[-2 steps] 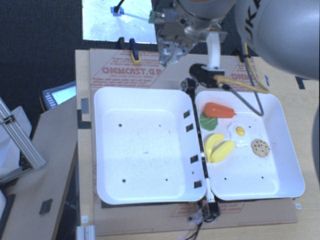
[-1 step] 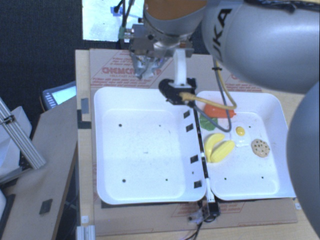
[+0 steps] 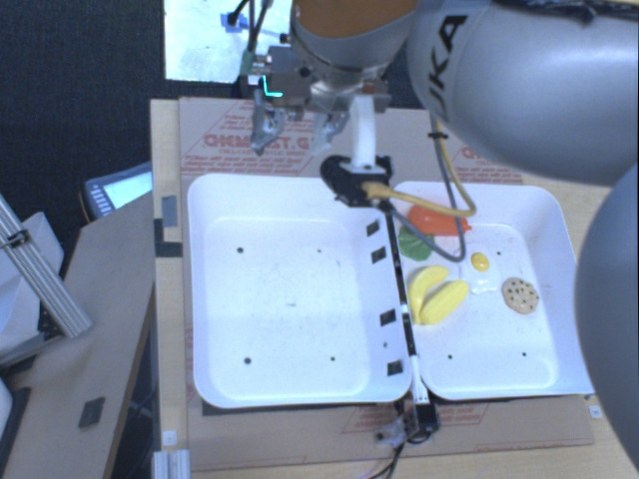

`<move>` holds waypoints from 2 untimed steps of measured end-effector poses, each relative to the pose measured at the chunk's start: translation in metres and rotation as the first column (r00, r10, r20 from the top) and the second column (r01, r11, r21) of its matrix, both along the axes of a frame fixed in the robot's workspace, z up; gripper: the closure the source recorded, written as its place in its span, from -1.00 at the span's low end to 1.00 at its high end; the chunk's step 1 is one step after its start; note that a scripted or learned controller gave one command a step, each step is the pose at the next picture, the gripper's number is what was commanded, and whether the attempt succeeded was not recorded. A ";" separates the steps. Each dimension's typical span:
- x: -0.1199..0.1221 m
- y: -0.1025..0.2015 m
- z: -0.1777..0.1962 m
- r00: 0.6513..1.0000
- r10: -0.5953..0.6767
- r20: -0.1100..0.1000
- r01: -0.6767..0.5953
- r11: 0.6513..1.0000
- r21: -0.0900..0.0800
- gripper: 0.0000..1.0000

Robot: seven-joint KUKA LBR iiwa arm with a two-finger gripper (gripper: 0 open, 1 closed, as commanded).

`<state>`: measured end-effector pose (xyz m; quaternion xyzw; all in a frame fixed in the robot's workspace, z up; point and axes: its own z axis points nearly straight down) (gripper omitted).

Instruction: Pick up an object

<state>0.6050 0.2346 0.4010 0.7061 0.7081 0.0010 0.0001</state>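
You see the arm (image 3: 519,58) coming in from the upper right of the frame, its orange band at the top centre, and the fingers (image 3: 266,130) hanging at the upper middle, over the printed cardboard sheet (image 3: 225,140) just beyond the far rim of the left bin (image 3: 290,297). The fingers stand spread apart, pointing down, with nothing between them, and they are clear of both bins. Everything you could pick lies in the right bin (image 3: 499,362), gathered in its upper left part, close to the seam where the two bins meet. An orange-red piece (image 3: 441,220) lies nearest the far rim, partly crossed by a yellow cable. Just below it and to the left, you find a green piece (image 3: 413,244) against the seam. Lower still sits a yellow banana-shaped piece (image 3: 437,297), near the middle of the bin's left side. To its right lies a small yellow and white piece (image 3: 480,263), and beside that, further right, a round brown cookie (image 3: 519,294). The fingers are well apart from all of these, up and to the left of them. Both bins rest on the cardboard sheet, which lies on the brown worktop (image 3: 115,307).
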 end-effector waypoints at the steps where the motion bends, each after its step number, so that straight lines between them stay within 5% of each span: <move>1: 0.065 -0.001 -0.112 1.000 -0.003 -0.004 0.003 1.000 -0.004 -1.00; 2: 0.064 -0.001 -0.105 1.000 -0.002 0.000 0.002 1.000 -0.001 -1.00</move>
